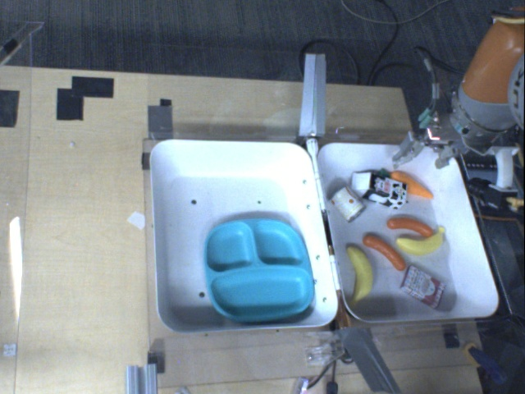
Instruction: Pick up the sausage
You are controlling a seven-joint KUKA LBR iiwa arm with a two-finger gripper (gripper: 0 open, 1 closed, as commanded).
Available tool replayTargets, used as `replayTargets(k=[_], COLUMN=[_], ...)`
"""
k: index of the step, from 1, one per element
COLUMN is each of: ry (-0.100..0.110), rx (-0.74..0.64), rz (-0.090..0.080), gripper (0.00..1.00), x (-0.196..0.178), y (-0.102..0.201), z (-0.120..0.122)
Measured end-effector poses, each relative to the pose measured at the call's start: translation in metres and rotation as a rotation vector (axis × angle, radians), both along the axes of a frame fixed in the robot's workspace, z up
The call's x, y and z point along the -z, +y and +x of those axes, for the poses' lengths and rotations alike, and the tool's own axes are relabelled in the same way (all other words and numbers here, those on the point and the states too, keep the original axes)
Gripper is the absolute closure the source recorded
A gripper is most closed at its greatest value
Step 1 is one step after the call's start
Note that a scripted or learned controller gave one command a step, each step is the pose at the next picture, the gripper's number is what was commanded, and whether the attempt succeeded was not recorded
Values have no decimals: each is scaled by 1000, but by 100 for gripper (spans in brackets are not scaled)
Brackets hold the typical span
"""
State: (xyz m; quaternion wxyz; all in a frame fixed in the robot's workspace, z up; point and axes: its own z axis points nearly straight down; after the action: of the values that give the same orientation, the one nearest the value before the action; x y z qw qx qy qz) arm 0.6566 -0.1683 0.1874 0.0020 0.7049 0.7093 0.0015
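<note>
The two-finger metal gripper (426,148) hovered with fingers spread and nothing between them at the right bin's (484,279) upper edge. Two orange-red sausages (385,250) (409,225) lay mid-bin, beside yellow bananas (422,242).

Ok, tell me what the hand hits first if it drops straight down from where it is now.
Probably the carrot, lying just below the hand at the back of the right bin. Depth is hard to judge from this slanted view, so it could land on bare bin floor.

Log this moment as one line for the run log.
pincer open, above right bin far edge | holding nothing | two sausages in right bin, untouched | pickup not started
</note>
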Motion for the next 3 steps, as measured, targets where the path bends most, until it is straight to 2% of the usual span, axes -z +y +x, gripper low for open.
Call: replayTargets(k=[1, 2, 3], ry=[-24, -3, -3], rx=[-58, -133, -133], rz=[-7, -2, -2], gripper=[0, 0, 0], x=[67, 92, 92], y=[-34, -37, -37], z=[-34, -72, -72])
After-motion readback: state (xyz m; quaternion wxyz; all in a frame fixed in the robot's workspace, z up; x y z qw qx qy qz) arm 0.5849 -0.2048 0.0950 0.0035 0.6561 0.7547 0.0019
